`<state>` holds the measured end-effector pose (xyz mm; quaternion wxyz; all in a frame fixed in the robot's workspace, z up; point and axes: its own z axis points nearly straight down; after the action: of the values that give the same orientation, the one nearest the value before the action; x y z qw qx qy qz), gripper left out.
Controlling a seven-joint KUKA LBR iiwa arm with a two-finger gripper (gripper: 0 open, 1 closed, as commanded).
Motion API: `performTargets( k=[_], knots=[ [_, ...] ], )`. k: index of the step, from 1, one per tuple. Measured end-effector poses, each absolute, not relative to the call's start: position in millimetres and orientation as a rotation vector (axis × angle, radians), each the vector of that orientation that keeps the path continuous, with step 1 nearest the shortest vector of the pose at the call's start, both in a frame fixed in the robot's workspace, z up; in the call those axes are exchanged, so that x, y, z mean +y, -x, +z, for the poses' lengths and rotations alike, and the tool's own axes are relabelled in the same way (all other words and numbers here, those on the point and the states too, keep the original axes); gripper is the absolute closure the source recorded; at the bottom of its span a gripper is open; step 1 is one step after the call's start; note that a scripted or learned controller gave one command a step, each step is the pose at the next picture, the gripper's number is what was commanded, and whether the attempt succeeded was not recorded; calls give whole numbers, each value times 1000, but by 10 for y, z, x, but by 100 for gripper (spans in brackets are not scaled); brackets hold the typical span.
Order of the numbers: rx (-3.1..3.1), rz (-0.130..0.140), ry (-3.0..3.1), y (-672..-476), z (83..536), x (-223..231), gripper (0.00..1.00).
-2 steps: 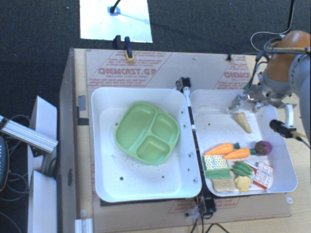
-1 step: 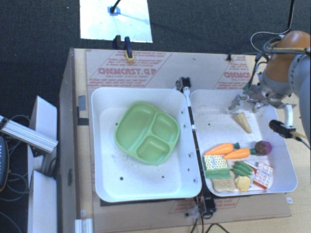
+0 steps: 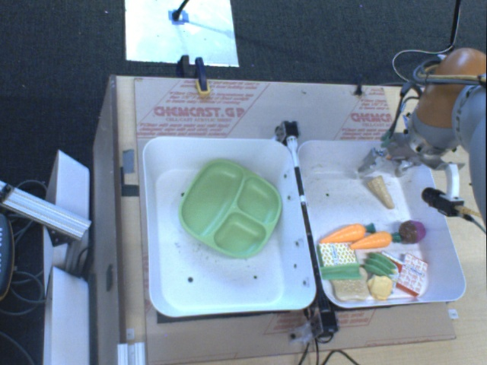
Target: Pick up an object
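In the camera view, the end effector [image 3: 386, 160] hangs low over the right bin's [image 3: 338, 158] far part, just above a tan cone [image 3: 381, 191]. Whether it is open cannot be told; nothing shows gripped.

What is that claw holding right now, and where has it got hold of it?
It cannot be told. The claw sits at the top of the right bin, just above a pale cone-shaped piece, but no object shows between its tips.

The green plate [image 3: 230, 218] looked like smooth, matt plastic; both white bins [image 3: 163, 280] seemed glossy plastic, lightly speckled.
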<state>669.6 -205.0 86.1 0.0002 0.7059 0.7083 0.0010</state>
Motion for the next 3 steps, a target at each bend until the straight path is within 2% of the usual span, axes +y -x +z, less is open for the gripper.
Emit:
performTargets(
  k=[3],
  knots=[
    [2226,2,-2216,-6696,860,-2049,0]
  ],
)
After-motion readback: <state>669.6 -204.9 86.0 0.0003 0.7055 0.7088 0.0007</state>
